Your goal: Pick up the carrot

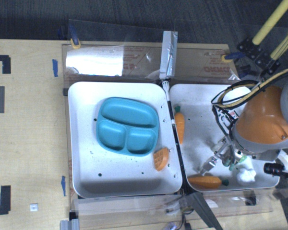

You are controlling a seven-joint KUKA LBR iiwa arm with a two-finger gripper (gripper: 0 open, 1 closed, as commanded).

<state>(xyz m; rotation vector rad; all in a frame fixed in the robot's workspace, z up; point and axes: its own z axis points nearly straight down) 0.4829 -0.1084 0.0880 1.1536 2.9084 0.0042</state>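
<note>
Right bin, near wall: the near carrot lies flat on the floor, lengthwise along the wall, green end pointing right. It is not lifted.

Just beyond it, slightly right: the gripper, angled down and left toward that carrot. Its tip is close above the carrot, but contact can't be judged. Open or closed: cannot tell at this slant. Nothing orange shows in its grasp.

Right of the gripper, near corner of the same bin: a small white lump, kind unclear.

Left bin, near-right corner: a stubby orange piece, curved rather than carrot-shaped, just off the corner of the blue divided plate. The plate sits mid-bin with nothing in its compartments.

Farther back in the right bin: the far carrot lies against the left wall, green top pointing to the far side, well apart from the gripper.

Progress, as judged: the approach looks made, with the arm lowered into the correct bin by the near carrot. The grasp is not confirmed and the lift is not done, since both carrots rest on the bin floor. Left to do: close on the near carrot, most likely across its width, and raise it clear. Being tight to the near wall may leave little room on that side.
</note>
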